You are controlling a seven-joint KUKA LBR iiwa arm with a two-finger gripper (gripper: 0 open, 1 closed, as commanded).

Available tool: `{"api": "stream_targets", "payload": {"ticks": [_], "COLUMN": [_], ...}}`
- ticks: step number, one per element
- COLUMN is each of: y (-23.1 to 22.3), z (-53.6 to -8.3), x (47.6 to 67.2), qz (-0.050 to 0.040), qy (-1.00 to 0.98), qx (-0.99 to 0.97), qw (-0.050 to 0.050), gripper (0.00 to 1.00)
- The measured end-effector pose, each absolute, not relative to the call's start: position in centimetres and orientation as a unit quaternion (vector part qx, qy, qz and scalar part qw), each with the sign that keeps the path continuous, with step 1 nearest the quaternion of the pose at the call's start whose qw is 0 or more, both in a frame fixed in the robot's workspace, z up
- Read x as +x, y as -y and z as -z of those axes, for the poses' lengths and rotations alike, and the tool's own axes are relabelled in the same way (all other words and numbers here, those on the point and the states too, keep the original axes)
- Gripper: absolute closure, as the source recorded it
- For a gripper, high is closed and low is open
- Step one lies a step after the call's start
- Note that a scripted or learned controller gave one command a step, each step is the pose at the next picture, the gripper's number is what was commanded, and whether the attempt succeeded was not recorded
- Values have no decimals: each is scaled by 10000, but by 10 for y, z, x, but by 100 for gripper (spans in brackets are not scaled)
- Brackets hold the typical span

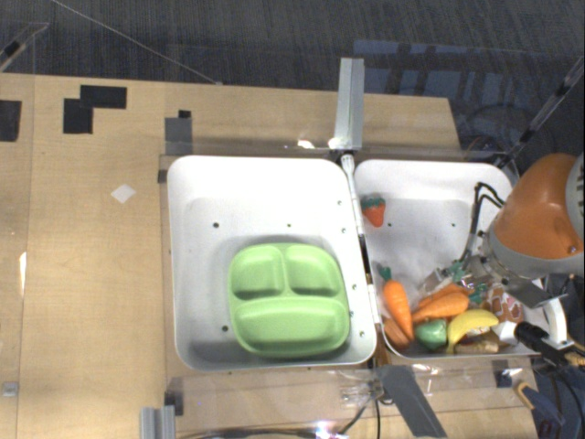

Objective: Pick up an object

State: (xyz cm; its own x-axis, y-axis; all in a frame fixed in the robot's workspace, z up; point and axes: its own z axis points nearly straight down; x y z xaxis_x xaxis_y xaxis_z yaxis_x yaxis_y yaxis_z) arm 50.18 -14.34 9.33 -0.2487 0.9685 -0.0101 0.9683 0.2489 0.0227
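Left white bin (196, 245): a green, three-compartment plastic tray (288, 298) near its front. Right white bin (430, 190): a small red strawberry toy (373, 211) alone by the left wall; orange carrot toys (397, 307), a green round piece (431, 334) and a yellow banana toy (471, 324) piled at the front edge. Gripper (473, 277) sits over the pile's right end, touching or just above; its opening cannot be made out. Tan wooden bench (82, 273); dark carpet (228, 16) beyond.
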Motion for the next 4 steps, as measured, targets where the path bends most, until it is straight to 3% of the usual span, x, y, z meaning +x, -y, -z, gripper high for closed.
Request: {"api": "stream_targets", "payload": {"ticks": [1, 2, 3, 4], "y": [105, 106, 117, 118], "z": [-94, -129, -94, -108], "x": [495, 510, 511, 516], "qz": [-61, -14, -59, -92], "qy": [-7619, -7130, -7307, -7305], "qx": [6475, 7012, 6826, 6827], "qw": [133, 14, 101, 175], "gripper": [0, 0, 0, 100]}}
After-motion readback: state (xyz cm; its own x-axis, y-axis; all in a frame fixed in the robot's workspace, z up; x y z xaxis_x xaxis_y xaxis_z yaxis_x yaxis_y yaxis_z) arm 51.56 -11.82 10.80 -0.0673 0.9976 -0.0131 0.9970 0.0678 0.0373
